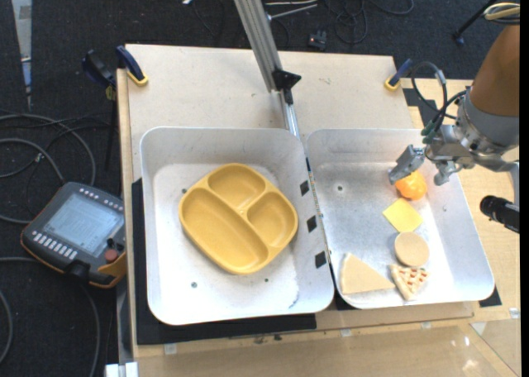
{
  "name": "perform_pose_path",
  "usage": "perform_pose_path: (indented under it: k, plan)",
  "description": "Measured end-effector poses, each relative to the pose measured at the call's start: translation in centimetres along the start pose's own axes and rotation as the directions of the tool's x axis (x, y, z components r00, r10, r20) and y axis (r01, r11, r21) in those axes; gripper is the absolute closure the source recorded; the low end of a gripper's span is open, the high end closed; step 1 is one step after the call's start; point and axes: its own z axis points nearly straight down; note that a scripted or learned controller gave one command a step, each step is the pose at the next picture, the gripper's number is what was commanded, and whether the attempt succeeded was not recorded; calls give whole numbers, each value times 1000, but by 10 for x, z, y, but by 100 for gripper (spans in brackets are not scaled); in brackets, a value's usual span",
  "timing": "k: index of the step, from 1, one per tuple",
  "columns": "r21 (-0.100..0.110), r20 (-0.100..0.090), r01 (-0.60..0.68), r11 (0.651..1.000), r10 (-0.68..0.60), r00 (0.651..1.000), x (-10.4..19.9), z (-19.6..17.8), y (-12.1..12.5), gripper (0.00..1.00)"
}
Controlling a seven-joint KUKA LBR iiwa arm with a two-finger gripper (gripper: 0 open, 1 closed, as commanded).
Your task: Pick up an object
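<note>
A: Where's the gripper (423, 165)?
B: Over the right bin (364, 202), fingers spread, just above the orange ball (412, 188).
A: Holding it?
B: No, it sits on the bin floor.

1. No text, label, brand, number or sign can be read anywhere.
2. The handheld control pendant (76, 233) on the floor to the left of the counter (215, 86) has a lit screen, but whatever it displays is too small and blurred to make out.
</note>
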Motion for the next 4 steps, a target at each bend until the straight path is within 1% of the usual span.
perform_pose_path:
  k: [1, 2, 3, 4]
  plan:
    - [0, 0, -1, 1000, 1, 1000, 0, 0, 0, 0]
    - [5, 0, -3, 1000, 3, 1000, -7, 46, -3, 0]
    - [5, -1, -3, 1000, 3, 1000, -12, 92, -2, 0]
    - [0, 0, -2, 1000, 2, 1000, -11, 152, -9, 0]
